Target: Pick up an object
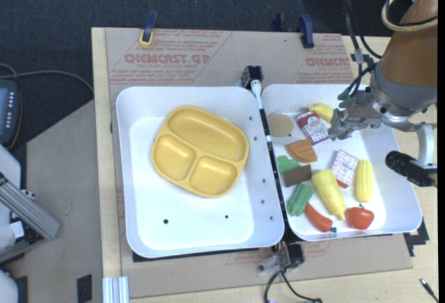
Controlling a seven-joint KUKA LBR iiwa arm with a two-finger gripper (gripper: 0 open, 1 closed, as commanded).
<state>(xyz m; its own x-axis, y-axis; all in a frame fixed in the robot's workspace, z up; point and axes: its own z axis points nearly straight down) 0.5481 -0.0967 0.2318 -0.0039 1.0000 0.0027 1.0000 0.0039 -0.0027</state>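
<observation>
The right bin (410, 215) holds several toy foods. Among them are a tan round cookie (280, 125), a red and white packet (313, 127), a small yellow piece (321, 112), an orange slice (302, 151), a brown block (297, 174), a green piece (300, 198), a yellow bottle shape (328, 192), a corn cob (363, 180), a second white and red packet (344, 167), a red tomato (359, 217) and a red-orange piece (318, 218). My gripper (345, 124) hangs over the bin's upper right part, just right of the red and white packet and above the second packet.
The left bin (139, 225) carries a yellow three-compartment plate (200, 151). Blue and yellow clamps (147, 32) grip the board's far edge. A black clip (252, 76) sits between the bins at the back. Cables run down the arm (410, 51) at the right.
</observation>
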